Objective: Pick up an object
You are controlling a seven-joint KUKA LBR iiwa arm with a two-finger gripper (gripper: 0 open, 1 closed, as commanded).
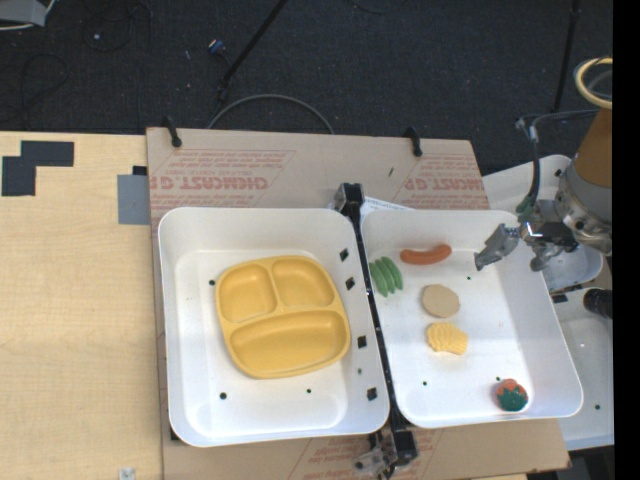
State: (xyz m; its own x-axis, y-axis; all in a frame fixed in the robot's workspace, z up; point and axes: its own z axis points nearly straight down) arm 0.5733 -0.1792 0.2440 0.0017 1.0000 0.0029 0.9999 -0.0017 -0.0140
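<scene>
Bench stock, camera view, places taken from the divider (365,303) where the two white bins meet. Left bin (190,268), against the divider's left side: one yellow compartment tray (283,314) with three wells, lying flat near the bin's middle, its right edge close to the divider. Right bin (545,338), against the divider's right side, five small loose items, all apart from one another: green leafy piece (386,275) just beside the divider; red sausage (426,255) a little further right and toward the far wall; round tan piece (440,301) right of the green piece, near the bin's middle; yellow ridged piece (447,339) just nearer the camera than the tan one; small red-and-green piece (512,394) well away from the divider, in the near right corner. Gripper (517,245) at the far right side of the right bin, well apart from the divider, over the bin's upper right part (two dark fingers spread apart with a clear gap between them, nothing between them). Arm (598,168), grey with an orange band, above the right rim. Cardboard sheet (270,173) with reversed red lettering behind both bins.
</scene>
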